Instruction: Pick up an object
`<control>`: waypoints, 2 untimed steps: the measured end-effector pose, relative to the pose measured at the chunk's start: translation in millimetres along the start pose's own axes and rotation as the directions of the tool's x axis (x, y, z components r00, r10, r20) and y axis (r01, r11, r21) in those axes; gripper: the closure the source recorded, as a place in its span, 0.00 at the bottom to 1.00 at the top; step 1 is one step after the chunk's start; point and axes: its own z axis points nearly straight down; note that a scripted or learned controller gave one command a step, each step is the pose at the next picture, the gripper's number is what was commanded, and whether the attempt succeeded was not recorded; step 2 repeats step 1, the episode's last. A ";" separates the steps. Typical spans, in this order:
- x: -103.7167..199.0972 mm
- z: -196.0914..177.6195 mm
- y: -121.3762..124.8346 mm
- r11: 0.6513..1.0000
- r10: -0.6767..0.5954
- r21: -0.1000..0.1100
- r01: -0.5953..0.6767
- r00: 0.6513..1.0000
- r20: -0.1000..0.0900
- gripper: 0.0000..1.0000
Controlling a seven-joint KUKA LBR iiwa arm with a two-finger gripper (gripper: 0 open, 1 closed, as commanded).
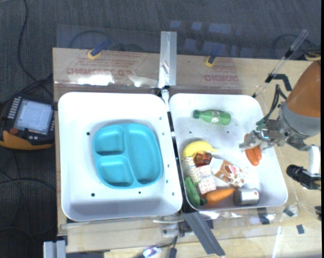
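- Grey arm (307, 106) with orange band entering from right edge of frame, mid height.
- Gripper (254, 144) low over right rim area of right bin (226, 98), right-centre of frame.
- Fingers closed narrow on small orange-red object (253, 155), hanging just below the tips; pinched at its top end.
- Held object above the bin's right side, apart from the clutter at lower centre-right.
- Green bottle (211, 116) lying on its side in upper part of right bin, well apart from gripper.
- Yellow banana (197, 147) at left-centre of right bin, touching a small red packet (202, 158).
- White labelled pack (205, 179) below banana; brown-and-white pouch (229, 172) just beside it, to the right.
- Carrot (218, 195) along lower edge of right bin, between a green vegetable (190, 190) at left and a silver can (247, 196) at right.
- Left bin (76, 112) in centre-left of frame, holding a blue divided tray (127, 153), three compartments.
- Teach pendant (27, 123) with screen on floor at left edge of frame.
- Bench (113, 63) top visible above the bins, upper centre.
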 end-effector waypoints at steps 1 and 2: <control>46.2 -36.2 -8.4 0.988 0.157 0.001 -0.157 0.988 0.000 1.00; 46.2 -36.2 -8.4 0.988 0.157 0.001 -0.157 0.988 0.000 1.00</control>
